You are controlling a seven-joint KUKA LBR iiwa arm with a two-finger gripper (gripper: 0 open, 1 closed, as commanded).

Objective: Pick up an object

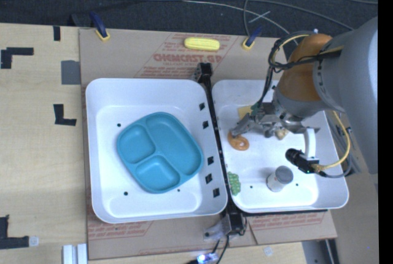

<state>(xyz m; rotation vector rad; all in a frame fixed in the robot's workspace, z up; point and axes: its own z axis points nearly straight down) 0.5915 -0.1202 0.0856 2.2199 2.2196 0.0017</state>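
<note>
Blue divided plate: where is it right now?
The blue divided plate lies flat in the left bin in the camera view, about mid-bin, across the divider from the right bin where the gripper works.

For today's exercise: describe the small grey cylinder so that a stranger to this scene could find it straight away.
Start at the right-hand white bin, the one the arm reaches into. Look toward its near edge, below the gripper: the grey cylinder stands there alone. Unlike the orange ring and the small green item nearby, it is dull grey and round-topped.
</note>
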